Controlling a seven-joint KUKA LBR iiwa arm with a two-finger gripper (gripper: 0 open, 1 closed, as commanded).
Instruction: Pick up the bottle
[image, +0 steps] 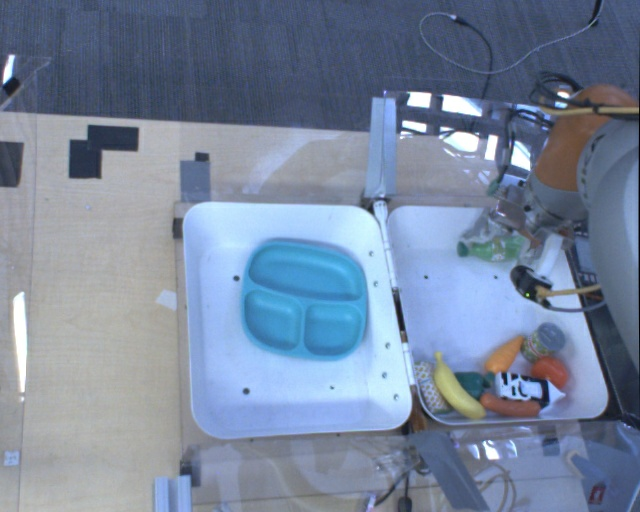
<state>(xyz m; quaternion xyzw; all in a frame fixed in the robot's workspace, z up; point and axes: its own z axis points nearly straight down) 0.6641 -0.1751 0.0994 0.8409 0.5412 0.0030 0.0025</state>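
A green translucent bottle (485, 245) lies on its side at the far right of the right bin (450, 300), close to the back wall. The gripper (515, 228) is directly at the bottle's right end, touching or overlapping it, below the arm's orange band (570, 150). The wrist hides how the bottle sits in the gripper.
A blue divided plate (303, 298) lies in the left bin (210, 330). At the right bin's front edge are a banana (455, 388), a carrot (505, 353), a small can (543, 340), a red tomato (553, 373) and a black-and-white item (520, 385). A cable (560, 293) hangs off the wrist.
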